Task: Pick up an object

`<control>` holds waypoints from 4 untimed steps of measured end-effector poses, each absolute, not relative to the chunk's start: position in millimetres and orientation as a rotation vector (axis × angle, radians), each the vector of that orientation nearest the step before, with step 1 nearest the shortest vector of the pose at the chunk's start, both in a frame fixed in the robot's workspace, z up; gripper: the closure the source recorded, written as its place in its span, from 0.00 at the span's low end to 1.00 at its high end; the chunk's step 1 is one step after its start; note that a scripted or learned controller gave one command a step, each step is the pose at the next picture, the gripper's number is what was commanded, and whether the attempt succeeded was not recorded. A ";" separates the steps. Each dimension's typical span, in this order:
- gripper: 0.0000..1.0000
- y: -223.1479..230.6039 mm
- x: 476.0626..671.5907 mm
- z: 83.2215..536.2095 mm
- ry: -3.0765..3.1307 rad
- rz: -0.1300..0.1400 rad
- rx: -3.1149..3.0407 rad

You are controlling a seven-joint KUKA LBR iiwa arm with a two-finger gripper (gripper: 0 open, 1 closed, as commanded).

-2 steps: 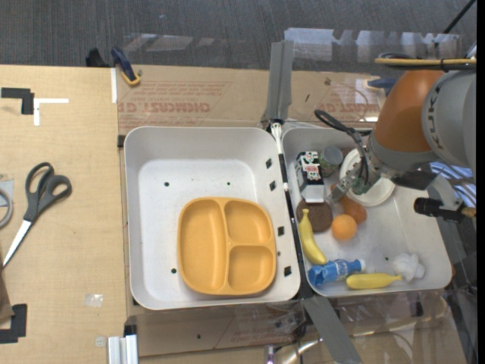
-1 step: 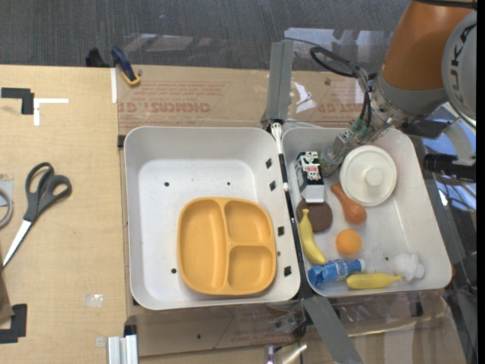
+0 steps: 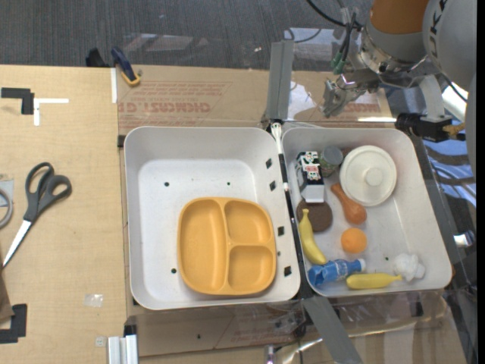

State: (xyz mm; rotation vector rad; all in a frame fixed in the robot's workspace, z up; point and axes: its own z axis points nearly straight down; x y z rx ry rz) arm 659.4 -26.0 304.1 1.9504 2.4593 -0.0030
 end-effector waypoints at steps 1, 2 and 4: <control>1.00 -80.1 659.3 392.6 2.382 -0.004 2.046; 1.00 -27.2 659.2 371.2 2.241 -0.008 2.203; 1.00 18.4 659.4 409.7 2.098 -0.005 2.337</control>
